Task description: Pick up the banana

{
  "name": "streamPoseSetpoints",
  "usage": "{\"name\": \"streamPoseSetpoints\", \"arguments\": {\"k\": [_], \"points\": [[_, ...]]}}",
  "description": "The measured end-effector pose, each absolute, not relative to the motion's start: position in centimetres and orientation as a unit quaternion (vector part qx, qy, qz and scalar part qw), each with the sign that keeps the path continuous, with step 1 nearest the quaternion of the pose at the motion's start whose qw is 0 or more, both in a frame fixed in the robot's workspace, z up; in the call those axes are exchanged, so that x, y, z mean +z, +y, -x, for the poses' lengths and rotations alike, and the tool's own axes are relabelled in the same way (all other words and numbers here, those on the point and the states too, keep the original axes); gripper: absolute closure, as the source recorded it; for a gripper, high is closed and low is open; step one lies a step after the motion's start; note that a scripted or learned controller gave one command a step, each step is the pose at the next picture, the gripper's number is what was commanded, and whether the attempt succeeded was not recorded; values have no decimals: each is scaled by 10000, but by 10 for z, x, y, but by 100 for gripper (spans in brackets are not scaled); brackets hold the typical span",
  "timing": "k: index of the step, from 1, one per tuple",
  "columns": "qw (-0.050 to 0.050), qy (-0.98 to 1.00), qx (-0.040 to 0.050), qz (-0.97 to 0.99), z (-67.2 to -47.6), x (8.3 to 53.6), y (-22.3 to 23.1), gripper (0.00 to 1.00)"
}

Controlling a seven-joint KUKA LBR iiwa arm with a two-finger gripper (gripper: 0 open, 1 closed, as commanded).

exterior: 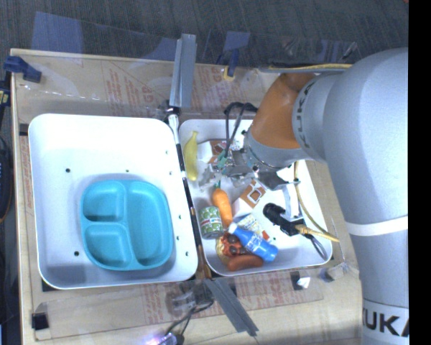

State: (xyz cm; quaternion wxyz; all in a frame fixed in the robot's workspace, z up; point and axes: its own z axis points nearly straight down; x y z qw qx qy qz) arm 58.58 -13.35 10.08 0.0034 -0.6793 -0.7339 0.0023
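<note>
Two white bins sit side by side on the surface (93, 77), and your tool (226, 165) is down in the right bin (291, 254), in its far left part. You cannot tell whether the tool is apart or together, because it is small and cluttered from this angle.

The banana (191, 157) lies just to the left of the tool. It runs lengthwise along the bin's left wall, near the far corner. You cannot tell whether the tool and the banana touch.

Just below the tool in your view lies a carrot (223, 205), one end pointing up towards it. A green can (210, 221) sits beside the carrot, against the left wall. Further from the tool, towards the near edge, you have a blue bottle (257, 244) and a reddish sausage (242, 262), close together.

Well to the left of the tool, in the left bin (57, 164), a blue divided plate (126, 225) lies flat in the near half. The grey arm (366, 157), with its orange band (276, 117), reaches in from the right, over the right bin.
</note>
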Motion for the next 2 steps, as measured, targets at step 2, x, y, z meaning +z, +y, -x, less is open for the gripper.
{"name": "streamPoseSetpoints", "arguments": {"k": [2], "points": [[-154,-6624,-12,7490,-643,112,-106,0]]}}
